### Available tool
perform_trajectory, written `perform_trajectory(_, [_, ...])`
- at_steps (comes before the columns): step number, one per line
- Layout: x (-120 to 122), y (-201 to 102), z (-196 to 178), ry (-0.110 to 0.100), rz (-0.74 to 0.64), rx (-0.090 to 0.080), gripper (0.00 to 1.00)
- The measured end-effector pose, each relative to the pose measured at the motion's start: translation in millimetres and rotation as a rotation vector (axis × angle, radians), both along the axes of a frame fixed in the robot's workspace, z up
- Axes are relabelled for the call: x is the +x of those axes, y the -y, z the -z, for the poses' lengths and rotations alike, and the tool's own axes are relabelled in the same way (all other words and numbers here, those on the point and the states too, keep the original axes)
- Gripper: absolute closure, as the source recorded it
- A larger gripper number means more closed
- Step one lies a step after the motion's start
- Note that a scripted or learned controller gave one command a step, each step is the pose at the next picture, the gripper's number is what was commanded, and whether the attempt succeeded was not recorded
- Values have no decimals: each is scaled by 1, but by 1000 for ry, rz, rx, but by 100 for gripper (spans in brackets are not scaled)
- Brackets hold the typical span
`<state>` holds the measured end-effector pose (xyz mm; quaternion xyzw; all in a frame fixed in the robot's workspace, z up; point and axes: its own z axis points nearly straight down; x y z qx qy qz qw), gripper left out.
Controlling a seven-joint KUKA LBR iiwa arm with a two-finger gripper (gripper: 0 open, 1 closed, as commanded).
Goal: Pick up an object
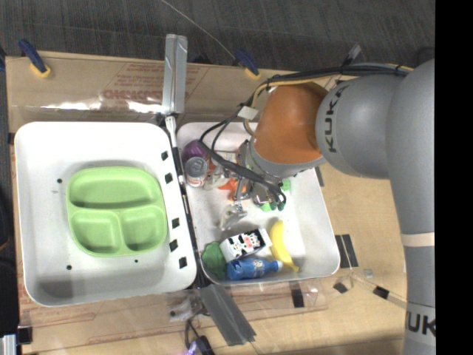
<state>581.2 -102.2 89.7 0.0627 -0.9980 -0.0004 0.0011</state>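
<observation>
You are hovering the claw low in the right bin; grip state: cannot tell. Nearest candidates, card and banana, are lying just below-right.

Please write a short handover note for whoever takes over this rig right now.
End effector: low in the right bin, over its middle; I cannot tell whether it is open or shut, and nothing shows in its grasp.
Right bin: banana, blue bottle, patterned box and a green item along the near edge; can and a purple item at the far left.
Left bin: green divided tray.
Done: nothing lifted.
Left: grasp one object and raise it.
</observation>
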Motion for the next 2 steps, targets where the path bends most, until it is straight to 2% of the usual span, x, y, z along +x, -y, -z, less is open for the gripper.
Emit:
perform_trajectory(1, [-93, -1, 0, -2, 76, 0, 0])
perform_trajectory(2, [-91, -3, -9, 0, 69, 1, 100])
